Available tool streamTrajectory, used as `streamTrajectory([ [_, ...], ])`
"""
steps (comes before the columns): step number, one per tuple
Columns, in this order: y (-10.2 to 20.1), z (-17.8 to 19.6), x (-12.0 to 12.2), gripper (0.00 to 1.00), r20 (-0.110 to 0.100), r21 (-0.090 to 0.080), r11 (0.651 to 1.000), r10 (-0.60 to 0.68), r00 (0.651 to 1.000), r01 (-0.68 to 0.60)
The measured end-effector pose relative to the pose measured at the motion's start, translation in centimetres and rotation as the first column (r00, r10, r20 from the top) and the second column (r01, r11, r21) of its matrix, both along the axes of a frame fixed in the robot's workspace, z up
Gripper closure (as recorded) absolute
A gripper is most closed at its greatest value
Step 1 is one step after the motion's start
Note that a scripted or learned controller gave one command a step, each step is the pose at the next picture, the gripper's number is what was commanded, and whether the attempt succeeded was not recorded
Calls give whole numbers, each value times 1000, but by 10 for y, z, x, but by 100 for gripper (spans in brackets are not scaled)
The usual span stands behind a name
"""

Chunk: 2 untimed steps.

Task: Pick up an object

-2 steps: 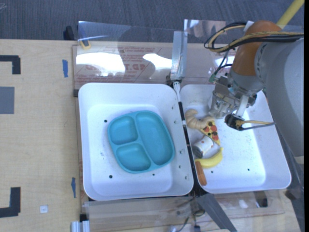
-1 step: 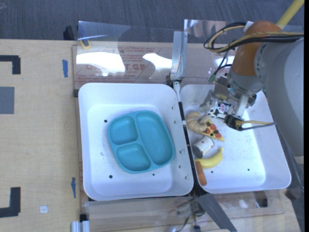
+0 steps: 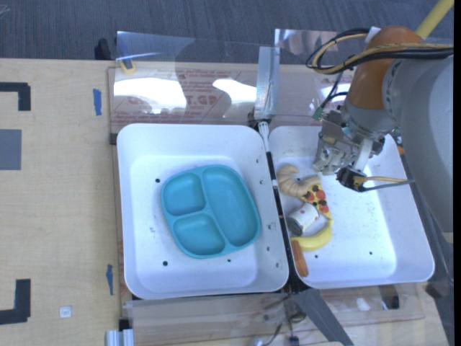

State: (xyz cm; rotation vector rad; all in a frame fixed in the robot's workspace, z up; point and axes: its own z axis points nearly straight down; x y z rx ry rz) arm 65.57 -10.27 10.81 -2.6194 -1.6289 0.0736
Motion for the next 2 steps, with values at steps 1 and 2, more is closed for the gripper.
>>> streamTrajectory([
  [1,0,-1,0,0,-2,0,1000,0,1000,0],
  [2,-28,-22,-36,0,72,-23,996,82,994,-81],
])
